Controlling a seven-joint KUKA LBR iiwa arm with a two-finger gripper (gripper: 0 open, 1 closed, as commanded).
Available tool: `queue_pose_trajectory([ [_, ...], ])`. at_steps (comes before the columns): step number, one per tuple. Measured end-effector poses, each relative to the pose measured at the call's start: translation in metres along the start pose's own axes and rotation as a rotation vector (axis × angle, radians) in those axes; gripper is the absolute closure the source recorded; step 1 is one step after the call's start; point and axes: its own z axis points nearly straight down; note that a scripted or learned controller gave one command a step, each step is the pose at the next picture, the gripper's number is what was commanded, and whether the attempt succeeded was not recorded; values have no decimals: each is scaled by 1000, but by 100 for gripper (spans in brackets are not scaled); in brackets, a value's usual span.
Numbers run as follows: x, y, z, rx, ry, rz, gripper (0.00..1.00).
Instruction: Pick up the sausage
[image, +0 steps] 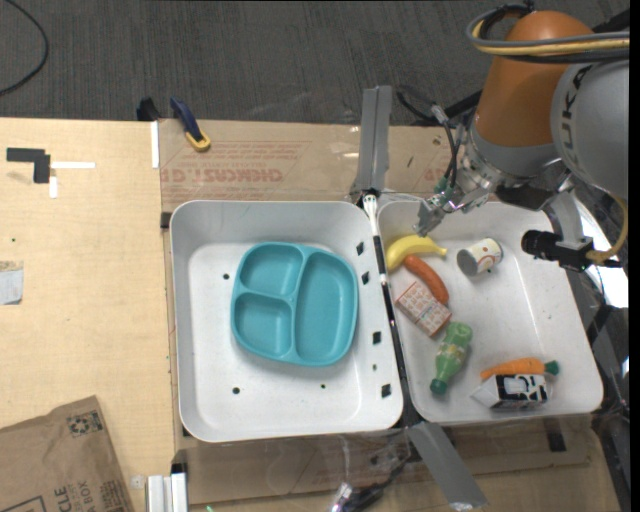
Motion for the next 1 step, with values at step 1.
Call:
queue_pose_trajectory([
  [1, 0, 0, 0, 1, 0, 0, 0],
])
